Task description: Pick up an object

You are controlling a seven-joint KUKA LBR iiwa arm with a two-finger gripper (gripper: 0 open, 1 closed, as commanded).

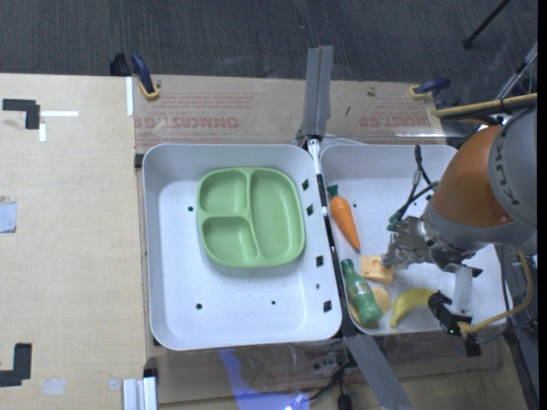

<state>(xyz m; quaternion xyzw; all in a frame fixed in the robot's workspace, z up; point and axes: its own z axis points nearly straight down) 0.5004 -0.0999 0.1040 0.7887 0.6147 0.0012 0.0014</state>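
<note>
The gripper (391, 259), its state impossible to tell, hovers at the cheese wedge (374, 268) in the right bin (376, 156), probably a light, stiff, smooth toy best pinched across its flat sides.

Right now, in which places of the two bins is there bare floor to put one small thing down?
Left bin: a wide bare strip along the front, below the green plate, and a narrower one on its left. Right bin: bare floor at the back, above the carrot. Its front is crowded: bottle, cheese, banana and the tool.
</note>
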